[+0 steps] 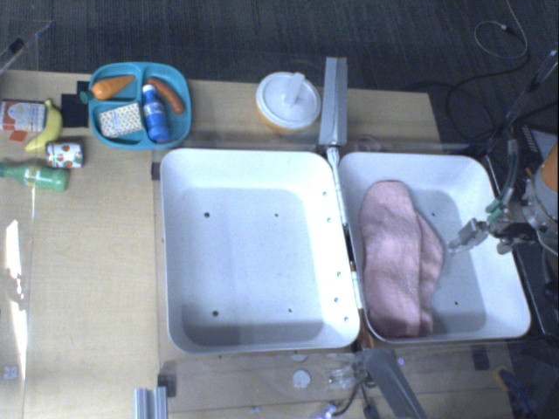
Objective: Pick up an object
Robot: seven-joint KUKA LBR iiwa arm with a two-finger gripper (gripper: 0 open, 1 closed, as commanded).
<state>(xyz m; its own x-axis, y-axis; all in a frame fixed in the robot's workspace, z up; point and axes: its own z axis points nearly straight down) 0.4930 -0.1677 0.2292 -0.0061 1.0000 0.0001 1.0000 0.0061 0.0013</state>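
Right bin [489, 182]: holds one pink folded cloth [397, 256], lying lengthwise along the bin's left wall, running from near the far edge to the near edge. The rest of the bin floor to the cloth's right is bare white.

Gripper [467, 234]: at the right bin's right edge, reaching in over the rim about midway along that side. One finger tip [458, 239] points toward the cloth; whether the jaws are spread or pressed together cannot be told. The cloth lies just left of the tip, apart from it, with nothing seen between the jaws.

Left bin [183, 234]: white, beside the right bin.

Bench, far edge: white lidded cup [288, 100] behind the bins' junction.

Bench, far left corner: blue divided tray [179, 116] with toy food; banana [45, 127], small can [65, 154] and green bottle [35, 176] beside it.
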